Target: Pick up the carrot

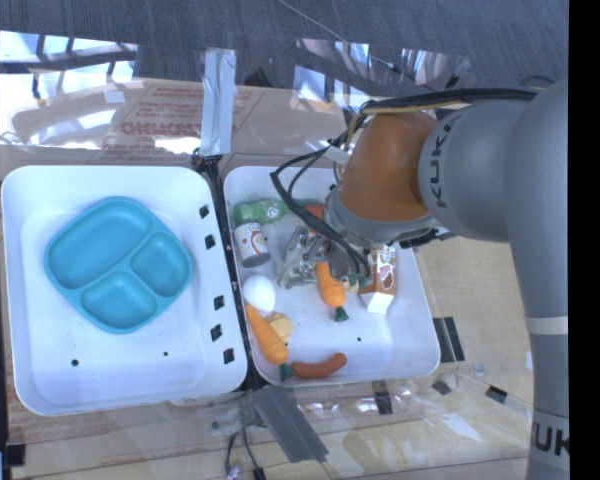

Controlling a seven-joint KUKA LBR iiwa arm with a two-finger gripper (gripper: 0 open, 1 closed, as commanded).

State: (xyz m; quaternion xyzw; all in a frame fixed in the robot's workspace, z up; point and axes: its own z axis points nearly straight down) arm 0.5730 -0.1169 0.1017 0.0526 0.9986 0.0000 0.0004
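Two carrots lie in the right bin (pixel 412 340). One carrot (pixel 331 288) is short, with a dark green stub pointing toward the front, and sits in the middle of the bin. The other carrot (pixel 267 336) lies along the bin's left wall near the front. My gripper (pixel 305 259) hangs low over the bin's middle, directly at the upper end of the short carrot and touching or nearly touching it. The wrist and its orange band hide the back of the bin.
The right bin also holds a white egg (pixel 259 293), a small can (pixel 251 244), a green item (pixel 260 211), a juice carton (pixel 382 280), a yellowish piece (pixel 280 325) and a brown sausage (pixel 318 367). A blue divided plate (pixel 118 264) rests in the left bin.
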